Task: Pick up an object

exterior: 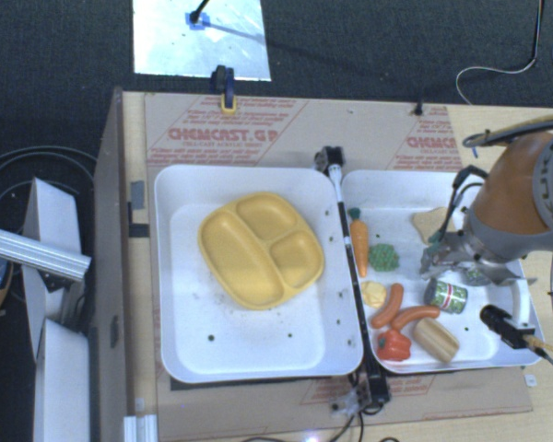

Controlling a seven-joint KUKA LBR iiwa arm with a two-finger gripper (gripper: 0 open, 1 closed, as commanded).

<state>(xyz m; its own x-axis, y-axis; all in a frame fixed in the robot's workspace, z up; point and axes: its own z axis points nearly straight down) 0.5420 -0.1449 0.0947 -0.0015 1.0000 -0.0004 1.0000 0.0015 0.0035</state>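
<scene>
My gripper (445,258) reaches down into the right bin (401,184) from the right, under the grey and orange wrist. Just below it lies a small green-labelled can (446,296) on its side. A pale wedge-shaped piece (430,223) lies just above and left of the gripper. Further left are a green broccoli (383,257), an orange carrot (359,242), a yellow piece (375,294), two sausages (388,305), a red pepper (394,343) and a bread roll (435,339).
The left bin (189,339) holds a yellow divided plate (260,249). A divider with black clamps (331,160) runs between the bins. A black fitting (503,326) sits at the right bin's lower right edge. Cables lie beyond the bench at upper right.
</scene>
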